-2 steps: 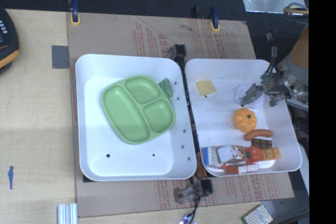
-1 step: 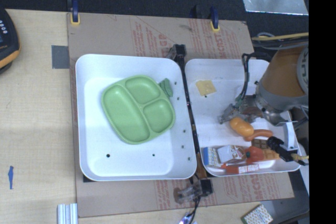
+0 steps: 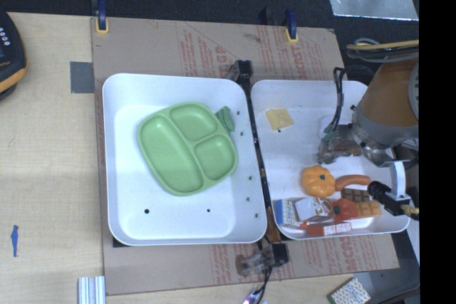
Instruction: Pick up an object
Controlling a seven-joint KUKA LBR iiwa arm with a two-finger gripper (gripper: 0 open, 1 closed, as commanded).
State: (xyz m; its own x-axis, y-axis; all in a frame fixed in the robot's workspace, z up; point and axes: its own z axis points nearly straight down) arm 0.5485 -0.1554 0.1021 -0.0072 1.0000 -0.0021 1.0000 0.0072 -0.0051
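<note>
The right bin [image 3: 299, 92] holds a yellow square piece [image 3: 279, 119] near its back. An orange pumpkin-shaped toy [image 3: 318, 181] lies toward the front, with a brown sausage-like piece [image 3: 353, 181] just right of it. Along the front wall sit a red toy [image 3: 345, 208] and a white and blue packet [image 3: 299, 211]. My gripper [image 3: 333, 149] hangs low in the right bin, just behind the pumpkin toy and slightly to its right. The grey wrist with its orange band [image 3: 388, 100] reaches in from the right. Nothing is visibly held.
The left bin [image 3: 121, 217] holds a light green divided plate [image 3: 187, 147] with a small dark green piece [image 3: 226, 119] at its back right edge. A black bar [image 3: 253, 153] runs between the bins. Blue clamps [image 3: 101, 14] grip the cardboard base at the back.
</note>
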